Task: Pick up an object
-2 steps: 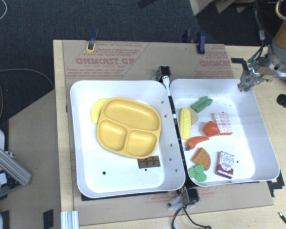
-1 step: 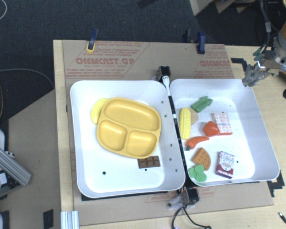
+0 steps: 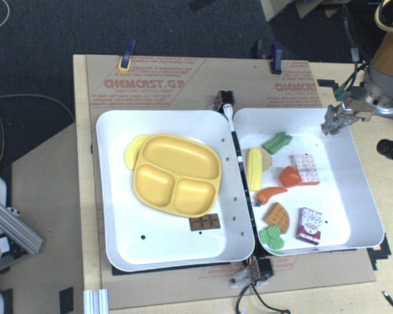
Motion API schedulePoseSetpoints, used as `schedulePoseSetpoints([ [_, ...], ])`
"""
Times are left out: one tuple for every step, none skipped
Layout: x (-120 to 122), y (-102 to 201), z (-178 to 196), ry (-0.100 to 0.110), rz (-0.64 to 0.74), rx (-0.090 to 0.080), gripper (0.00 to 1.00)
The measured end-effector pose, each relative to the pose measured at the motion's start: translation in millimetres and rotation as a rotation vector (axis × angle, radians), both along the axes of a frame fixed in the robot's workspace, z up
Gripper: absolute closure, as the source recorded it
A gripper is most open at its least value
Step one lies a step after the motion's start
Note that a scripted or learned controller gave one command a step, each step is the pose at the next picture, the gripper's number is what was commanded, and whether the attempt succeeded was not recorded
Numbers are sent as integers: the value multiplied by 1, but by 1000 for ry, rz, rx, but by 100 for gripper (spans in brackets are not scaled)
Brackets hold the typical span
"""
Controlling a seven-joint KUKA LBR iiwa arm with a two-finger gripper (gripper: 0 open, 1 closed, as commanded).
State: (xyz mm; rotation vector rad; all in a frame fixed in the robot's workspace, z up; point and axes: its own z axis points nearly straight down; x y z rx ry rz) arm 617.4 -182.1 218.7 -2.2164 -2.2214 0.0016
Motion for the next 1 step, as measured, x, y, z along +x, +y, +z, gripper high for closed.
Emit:
schedulePoseSetpoints([
  [-38,39,-8,1,1,1,100],
])
